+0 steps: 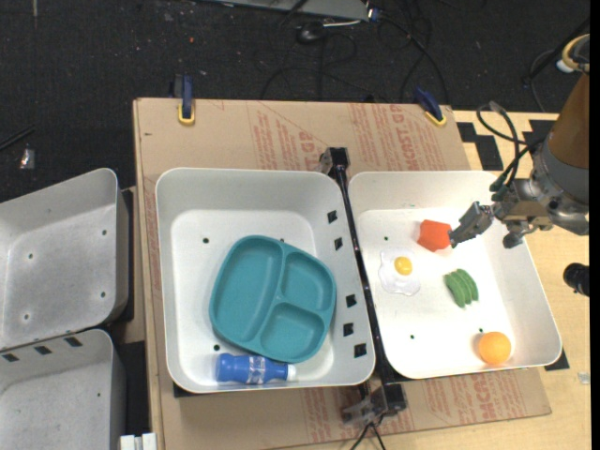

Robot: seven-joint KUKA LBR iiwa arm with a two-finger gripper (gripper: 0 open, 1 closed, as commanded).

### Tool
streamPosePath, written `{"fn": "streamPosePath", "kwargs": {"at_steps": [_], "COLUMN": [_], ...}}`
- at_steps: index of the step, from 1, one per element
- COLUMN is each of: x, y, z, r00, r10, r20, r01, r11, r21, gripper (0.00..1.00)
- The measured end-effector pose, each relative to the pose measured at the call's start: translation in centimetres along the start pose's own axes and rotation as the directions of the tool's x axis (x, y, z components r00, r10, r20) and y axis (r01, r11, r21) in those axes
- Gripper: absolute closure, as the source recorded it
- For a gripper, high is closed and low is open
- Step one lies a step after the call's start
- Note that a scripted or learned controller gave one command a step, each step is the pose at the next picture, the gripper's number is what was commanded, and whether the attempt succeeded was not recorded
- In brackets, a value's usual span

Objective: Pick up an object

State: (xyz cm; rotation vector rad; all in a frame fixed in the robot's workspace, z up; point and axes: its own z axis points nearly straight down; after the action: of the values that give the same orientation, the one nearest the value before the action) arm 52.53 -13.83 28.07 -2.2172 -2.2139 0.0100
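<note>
Hovering low over the right bin (539,279), the jaws (466,225) hang just beside the red block (433,235), at its three o'clock. We cannot tell from up here whether they are spread or pressed together, and nothing sits between them. So no pick yet: the block lies on the bin floor. At six o'clock from it lie the fried egg toy (401,272), the green pod (461,287) and the orange ball (493,347), all untouched. Grasp and lift remain, we'd say.
</note>
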Motion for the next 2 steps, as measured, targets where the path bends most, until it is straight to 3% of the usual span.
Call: {"fn": "streamPosePath", "kwargs": {"at_steps": [1,2], "x": [0.0,-0.3], "y": [0.2,-0.1], "z": [-0.5,3.9], "r00": [1.0,1.0], "r10": [-0.002,0.0], "r20": [0.002,0.001], "r01": [0.003,0.0], "r11": [1.0,1.0], "r21": [-0.01,-0.006], "gripper": [0.0,0.0]}}
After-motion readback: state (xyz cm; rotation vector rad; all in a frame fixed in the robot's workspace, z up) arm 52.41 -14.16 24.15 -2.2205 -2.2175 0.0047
